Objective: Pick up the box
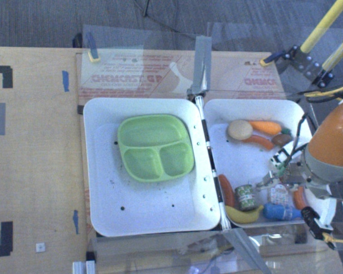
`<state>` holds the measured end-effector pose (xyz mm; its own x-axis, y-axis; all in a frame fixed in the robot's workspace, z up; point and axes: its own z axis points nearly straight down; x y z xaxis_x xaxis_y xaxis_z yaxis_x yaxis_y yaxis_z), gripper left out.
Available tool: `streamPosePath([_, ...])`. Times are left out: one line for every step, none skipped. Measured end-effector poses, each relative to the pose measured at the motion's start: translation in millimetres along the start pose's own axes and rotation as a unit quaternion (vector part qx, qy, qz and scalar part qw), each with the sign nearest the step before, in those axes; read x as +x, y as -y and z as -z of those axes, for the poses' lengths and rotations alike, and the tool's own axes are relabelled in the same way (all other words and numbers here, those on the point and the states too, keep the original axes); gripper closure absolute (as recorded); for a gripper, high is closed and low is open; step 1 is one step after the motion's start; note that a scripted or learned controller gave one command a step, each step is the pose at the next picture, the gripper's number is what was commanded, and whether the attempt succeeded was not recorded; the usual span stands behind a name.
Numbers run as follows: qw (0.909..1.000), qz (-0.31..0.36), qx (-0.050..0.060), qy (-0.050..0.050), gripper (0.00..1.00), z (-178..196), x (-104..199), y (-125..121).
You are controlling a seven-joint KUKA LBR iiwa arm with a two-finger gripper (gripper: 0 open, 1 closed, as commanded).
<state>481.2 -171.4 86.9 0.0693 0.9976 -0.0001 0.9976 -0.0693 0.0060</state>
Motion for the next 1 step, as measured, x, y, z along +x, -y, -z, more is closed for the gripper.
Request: streamPosePath([1.0000, -0.001, -0.001, 0.000, 1.00, 10.0, -1.1, -0.6])
